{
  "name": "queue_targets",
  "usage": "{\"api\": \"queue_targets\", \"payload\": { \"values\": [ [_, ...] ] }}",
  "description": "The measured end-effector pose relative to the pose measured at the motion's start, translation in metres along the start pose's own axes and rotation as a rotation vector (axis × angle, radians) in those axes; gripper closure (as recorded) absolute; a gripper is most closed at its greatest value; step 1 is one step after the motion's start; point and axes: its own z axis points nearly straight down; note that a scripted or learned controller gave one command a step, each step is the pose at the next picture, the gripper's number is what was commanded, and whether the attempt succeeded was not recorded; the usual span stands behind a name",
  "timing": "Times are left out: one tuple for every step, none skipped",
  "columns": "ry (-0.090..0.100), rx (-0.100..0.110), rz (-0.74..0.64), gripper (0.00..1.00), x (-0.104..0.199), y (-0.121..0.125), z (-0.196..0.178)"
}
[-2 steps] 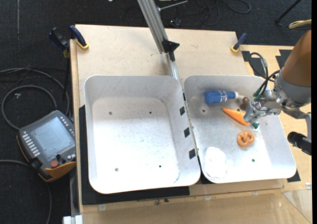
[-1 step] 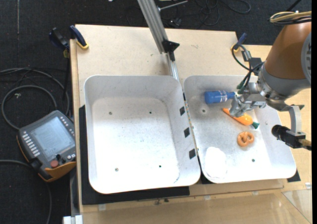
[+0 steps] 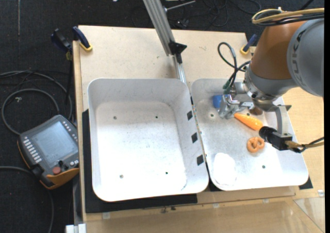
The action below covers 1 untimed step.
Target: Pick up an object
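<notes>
White lump (image 3: 225,167) sits at the near rim of the right bin (image 3: 294,167), well below the gripper (image 3: 229,107). Whether the gripper is open or closed, I can't tell. Carrot (image 3: 248,120) lies just right of it, long axis running upper-left to lower-right. Best bet: straddle it crosswise. Orange ring (image 3: 254,144) waits beyond.

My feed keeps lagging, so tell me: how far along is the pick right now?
Done: the arm has reached over the right bin, and its hand is low near the bin's back left, beside a blue object.

In hand: nothing visibly gripped.

Left: the grasp and lift. The carrot, pretzel and white object lie on the bin floor.
</notes>
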Motion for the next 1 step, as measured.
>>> {"api": "queue_targets", "payload": {
  "values": [
    [-0.001, 0.000, 0.000, 1.00, 0.0500, 0.0105, 0.0048]
  ]
}}
